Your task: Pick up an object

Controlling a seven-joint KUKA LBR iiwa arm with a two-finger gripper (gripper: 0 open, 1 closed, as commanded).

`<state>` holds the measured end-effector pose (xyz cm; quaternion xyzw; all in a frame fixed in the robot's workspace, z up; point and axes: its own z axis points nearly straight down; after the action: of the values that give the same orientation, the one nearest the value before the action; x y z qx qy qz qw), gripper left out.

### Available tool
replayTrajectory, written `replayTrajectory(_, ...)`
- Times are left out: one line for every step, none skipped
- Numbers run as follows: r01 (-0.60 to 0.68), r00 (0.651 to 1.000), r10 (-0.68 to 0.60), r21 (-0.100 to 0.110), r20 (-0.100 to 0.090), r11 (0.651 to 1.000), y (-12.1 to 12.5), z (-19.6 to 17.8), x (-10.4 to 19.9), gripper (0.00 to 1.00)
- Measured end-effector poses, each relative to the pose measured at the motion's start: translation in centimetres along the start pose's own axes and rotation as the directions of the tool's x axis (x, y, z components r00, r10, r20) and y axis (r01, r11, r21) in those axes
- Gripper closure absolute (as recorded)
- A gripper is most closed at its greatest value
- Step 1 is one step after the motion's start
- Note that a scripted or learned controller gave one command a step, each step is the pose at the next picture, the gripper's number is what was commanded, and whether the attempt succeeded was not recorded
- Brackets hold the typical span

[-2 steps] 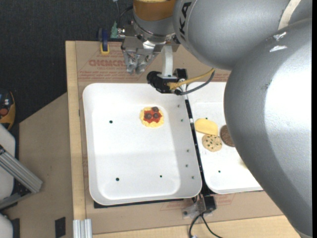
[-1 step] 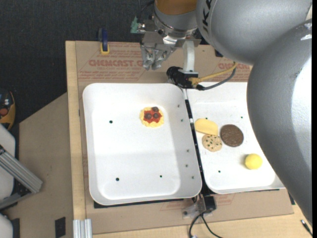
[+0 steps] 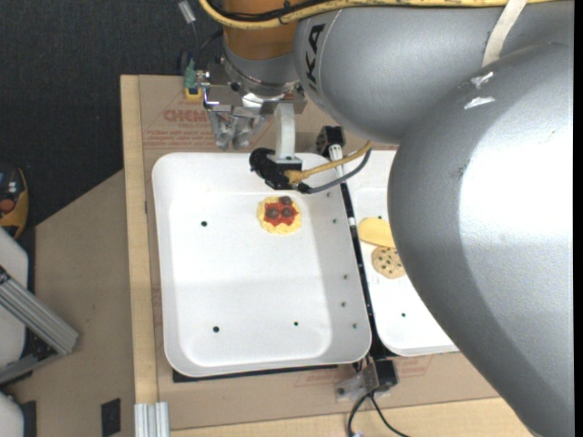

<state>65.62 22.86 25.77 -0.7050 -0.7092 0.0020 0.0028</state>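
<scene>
A small round yellow tart with red and dark berries on top (image 3: 280,215) lies in the left white bin (image 3: 182,271), near its far right part. My gripper (image 3: 233,133) hangs over the brown board just beyond that bin's far rim, up and to the left of the tart and apart from it. Nothing is seen in the gripper. The grey arm with its orange band comes in from the upper right and covers much of the right bin.
In the right bin (image 3: 410,330) a yellow piece (image 3: 373,231) and a chocolate-chip cookie (image 3: 389,263) lie near the left wall, partly under the arm. Brown board (image 3: 141,198) surrounds the bins. Metal framing (image 3: 36,321) stands at the left.
</scene>
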Motion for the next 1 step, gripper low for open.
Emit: replayTrajectory(-0.008, 1.0, 0.008, -0.014, 0.0, 1.0, 1.09, -5.41, -2.96, 1.0)
